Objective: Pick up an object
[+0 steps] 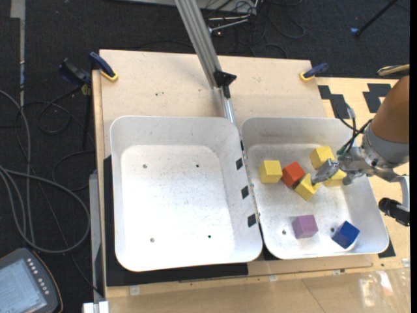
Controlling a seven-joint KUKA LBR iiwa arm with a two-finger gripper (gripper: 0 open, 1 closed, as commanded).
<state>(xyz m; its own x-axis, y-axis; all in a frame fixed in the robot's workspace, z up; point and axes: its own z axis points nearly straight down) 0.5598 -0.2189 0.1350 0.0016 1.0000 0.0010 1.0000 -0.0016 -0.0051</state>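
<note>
Gripper (324, 173) among unlabelled yellow blocks (305, 186)

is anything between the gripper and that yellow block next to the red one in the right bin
Nothing visible stands between them. The gripper is already down in the right bin, right at the yellow block beside the red block. Another yellow block sits close behind the gripper, not in its path.

Grey arm (384, 150), orange band (394, 113) above wrist (thin cables alongside), metallic jaws.
</note>
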